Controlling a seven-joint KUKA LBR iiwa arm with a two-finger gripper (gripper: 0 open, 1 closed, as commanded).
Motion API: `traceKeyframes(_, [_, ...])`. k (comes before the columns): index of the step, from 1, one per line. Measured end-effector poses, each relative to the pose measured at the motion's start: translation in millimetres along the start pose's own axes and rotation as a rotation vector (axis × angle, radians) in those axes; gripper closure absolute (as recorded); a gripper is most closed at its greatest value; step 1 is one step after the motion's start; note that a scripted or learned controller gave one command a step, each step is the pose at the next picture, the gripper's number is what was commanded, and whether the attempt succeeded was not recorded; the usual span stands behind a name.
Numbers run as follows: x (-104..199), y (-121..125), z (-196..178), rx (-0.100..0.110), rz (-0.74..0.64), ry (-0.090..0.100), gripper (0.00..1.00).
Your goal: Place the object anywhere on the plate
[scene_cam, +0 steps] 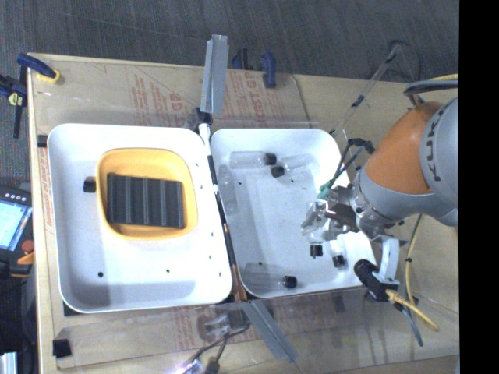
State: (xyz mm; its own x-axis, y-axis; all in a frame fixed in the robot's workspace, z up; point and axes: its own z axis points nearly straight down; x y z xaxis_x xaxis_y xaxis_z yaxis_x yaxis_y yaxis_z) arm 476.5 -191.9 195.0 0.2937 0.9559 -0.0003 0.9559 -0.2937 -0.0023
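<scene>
Camera view: dark ridged object (146, 200) on plate (117, 162), ridges vertical.

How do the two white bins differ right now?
The left bin holds a yellow plate with a dark ridged centre; the right bin holds no plate, just a few small dark pieces scattered about. The arm reaches over the right bin, not the left bin. Both bins are shallow, white and similar in size.

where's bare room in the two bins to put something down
Left bin: a bare white band runs along its near side, below the yellow plate. Right bin: its middle floor is bare, between the centre divider and the gripper. It is crowded around the gripper, where small dark pieces lie.
</scene>
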Motion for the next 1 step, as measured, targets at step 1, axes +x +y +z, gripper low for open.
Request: traceKeyframes(1, [84.8,-6.0,-18.7,0.000,-0.179,0.000,1.00])
